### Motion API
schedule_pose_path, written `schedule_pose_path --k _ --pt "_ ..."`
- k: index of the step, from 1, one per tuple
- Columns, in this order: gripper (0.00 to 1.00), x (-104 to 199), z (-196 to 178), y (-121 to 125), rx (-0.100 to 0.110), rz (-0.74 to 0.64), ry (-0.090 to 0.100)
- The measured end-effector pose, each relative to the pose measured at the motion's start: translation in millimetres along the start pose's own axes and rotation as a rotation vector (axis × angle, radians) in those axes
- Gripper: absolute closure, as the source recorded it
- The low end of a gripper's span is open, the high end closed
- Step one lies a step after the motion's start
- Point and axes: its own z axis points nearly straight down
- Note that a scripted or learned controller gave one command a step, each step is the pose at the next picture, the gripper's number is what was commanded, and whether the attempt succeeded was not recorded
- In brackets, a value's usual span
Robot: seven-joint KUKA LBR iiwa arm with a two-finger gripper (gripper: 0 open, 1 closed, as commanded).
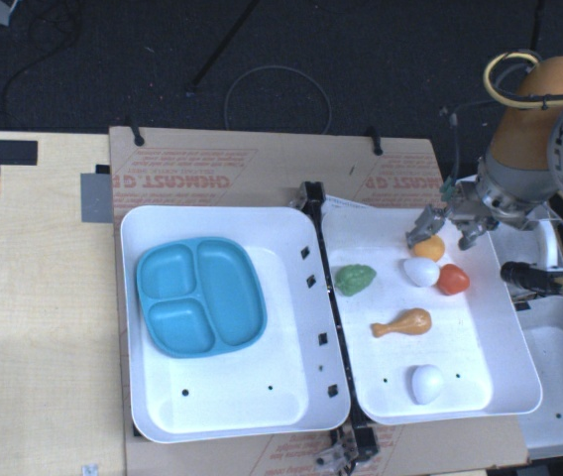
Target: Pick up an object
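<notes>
The right bin (500, 365) holds several small food toys. An orange ball (429, 249) lies at its far side, with a white egg (421, 271) and a red tomato (452, 281) just in front of it. A green leafy piece (354, 279) sits near the divider, a tan drumstick (403, 323) in the middle, and a white lump (426, 383) near the front. My gripper (446, 230) hangs open over the bin's far right part. Its left finger is just above the orange ball, and nothing is between the fingers.
The left bin (291, 385) carries a blue divided plate (200, 296). A black hinge strip (323, 296) runs between the bins. Both bins rest on cardboard (252, 167) on a pale wooden bench. A black fixture (531, 278) sticks out by the right bin's right rim.
</notes>
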Motion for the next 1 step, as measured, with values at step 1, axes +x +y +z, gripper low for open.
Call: schedule_pose_path --k 1 --pt "0.00 -0.3 -8.8 3.1 -0.014 -0.002 -0.003"
